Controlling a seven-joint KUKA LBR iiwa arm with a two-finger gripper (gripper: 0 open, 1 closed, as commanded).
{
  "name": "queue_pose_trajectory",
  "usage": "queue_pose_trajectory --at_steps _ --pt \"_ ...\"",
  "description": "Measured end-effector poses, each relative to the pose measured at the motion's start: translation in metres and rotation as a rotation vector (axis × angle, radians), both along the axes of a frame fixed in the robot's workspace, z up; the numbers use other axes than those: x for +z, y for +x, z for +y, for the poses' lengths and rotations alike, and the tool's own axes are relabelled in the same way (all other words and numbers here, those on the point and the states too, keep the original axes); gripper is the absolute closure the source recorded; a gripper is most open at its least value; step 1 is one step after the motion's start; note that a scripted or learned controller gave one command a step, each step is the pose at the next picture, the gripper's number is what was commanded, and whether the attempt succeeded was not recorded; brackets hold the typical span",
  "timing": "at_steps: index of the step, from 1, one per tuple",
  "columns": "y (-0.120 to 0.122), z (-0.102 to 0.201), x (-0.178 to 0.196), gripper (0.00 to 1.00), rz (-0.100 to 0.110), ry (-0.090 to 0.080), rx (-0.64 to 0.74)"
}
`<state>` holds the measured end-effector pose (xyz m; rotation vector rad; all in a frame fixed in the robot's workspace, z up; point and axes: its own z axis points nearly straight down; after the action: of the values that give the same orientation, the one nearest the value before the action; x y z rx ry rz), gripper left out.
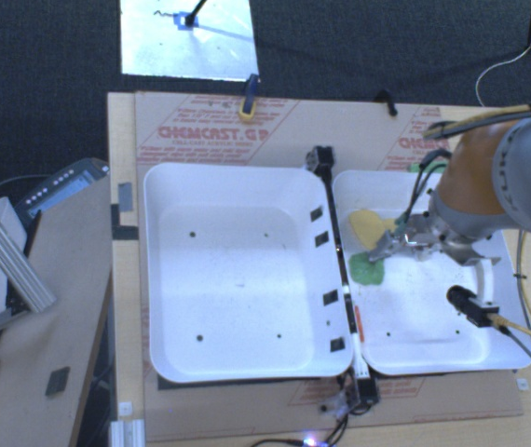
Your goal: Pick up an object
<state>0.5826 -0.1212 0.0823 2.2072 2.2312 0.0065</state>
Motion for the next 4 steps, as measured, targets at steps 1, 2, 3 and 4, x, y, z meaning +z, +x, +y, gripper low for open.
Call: queue_pose_trajectory --at_steps 1,2,3,4 --pt "0.041 -0.031 0.004 0.00 -0.002 -0.003 -0.006" --pt "0.089 0.000 0.004 0.00 -0.003 -0.002 -0.003" --pt "0.009 -0.050 0.002 0.00 0.009 -0.002 -0.015" --pt "0.073 -0.033 0.004 0.00 -0.003 -0.002 -0.004"
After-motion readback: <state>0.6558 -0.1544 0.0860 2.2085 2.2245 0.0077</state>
